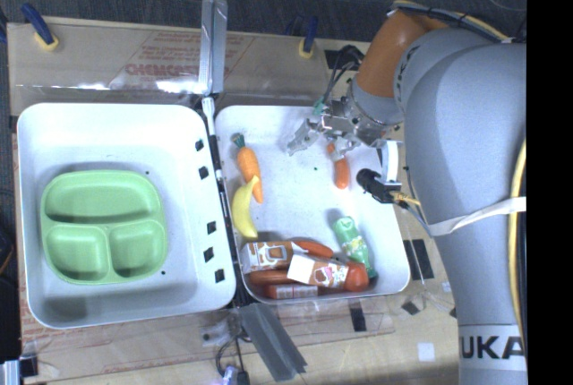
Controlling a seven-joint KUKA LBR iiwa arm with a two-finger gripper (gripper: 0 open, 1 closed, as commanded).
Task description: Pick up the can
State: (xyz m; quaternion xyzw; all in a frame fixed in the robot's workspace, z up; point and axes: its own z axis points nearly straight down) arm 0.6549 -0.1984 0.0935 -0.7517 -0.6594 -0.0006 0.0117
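Note:
My gripper [311, 135] hangs over the far part of the right bin [394, 258], open, with nothing between its fingers. A red cylindrical thing [271, 283] lies on its side along the bin's front wall, partly under two cartons; it may be the can, but I cannot tell for sure. It is well in front of the gripper. A green bottle-shaped container [350, 239] with a label lies near the front right, also apart from the gripper.
A small orange piece [341, 174] lies just right of the gripper. A carrot [247, 162] and a banana [243, 209] rest by the bin's left wall. Cartons [313, 270] crowd the front. The left bin [54, 128] holds a green divided tray [104, 226].

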